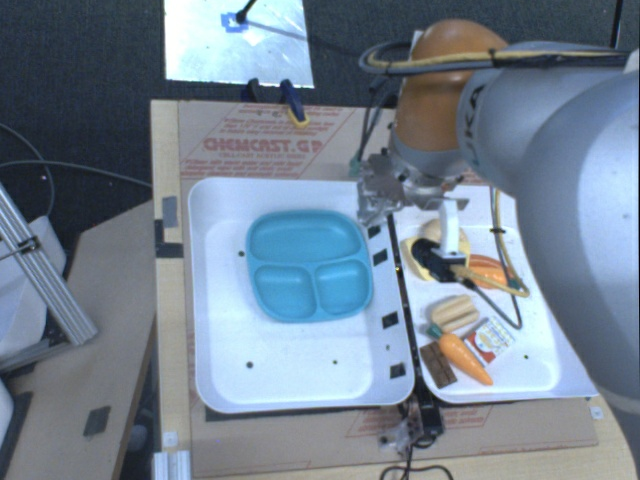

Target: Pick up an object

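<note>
L bin point(220, 268) holds a blue 3-compartment plate point(308, 265), lying flat approx mid-bin. R bin point(540, 368) has the pickable things: a carrot point(465, 356) near the front edge w/ a brown bar point(437, 364) touching its view-left side, a red-and-white packet point(490, 338) just beside, a bread roll point(452, 314) behind them, and an orange piece point(485, 265) further back. Gripper point(375, 206) hangs over the divide btw the bins, by the plate's back right corner; can't tell if it's open or closed
</note>
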Controlling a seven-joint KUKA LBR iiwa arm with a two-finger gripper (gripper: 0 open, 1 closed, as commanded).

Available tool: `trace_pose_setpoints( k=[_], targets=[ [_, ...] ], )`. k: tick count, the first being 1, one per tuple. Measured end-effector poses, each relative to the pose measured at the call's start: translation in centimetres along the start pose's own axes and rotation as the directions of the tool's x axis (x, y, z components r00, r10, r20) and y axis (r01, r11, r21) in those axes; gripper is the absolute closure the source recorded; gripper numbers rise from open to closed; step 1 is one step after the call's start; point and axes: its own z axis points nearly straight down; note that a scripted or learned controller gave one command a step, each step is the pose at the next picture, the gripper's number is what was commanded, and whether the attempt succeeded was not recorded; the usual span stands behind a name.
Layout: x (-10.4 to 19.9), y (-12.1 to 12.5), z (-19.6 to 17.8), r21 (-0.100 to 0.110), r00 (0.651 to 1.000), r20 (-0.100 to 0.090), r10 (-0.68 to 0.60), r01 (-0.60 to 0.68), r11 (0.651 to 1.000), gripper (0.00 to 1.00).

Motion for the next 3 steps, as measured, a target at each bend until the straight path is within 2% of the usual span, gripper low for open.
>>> trace_pose_setpoints(
  k=[1,2,3],
  targets=[
    [1.4,-5.8,0.8,0.001,1.0,0.0,0.004,-0.004,1.0,1.0],
    [8.0,-9.6,-6.9,-0.008,1.0,-0.003,-0.007,0.007,1.0,1.0],
    [6.9,-14.5,-17.9,-0.019,1.0,-0.006,-0.001,0.001,1.0,1.0]
  ],
)
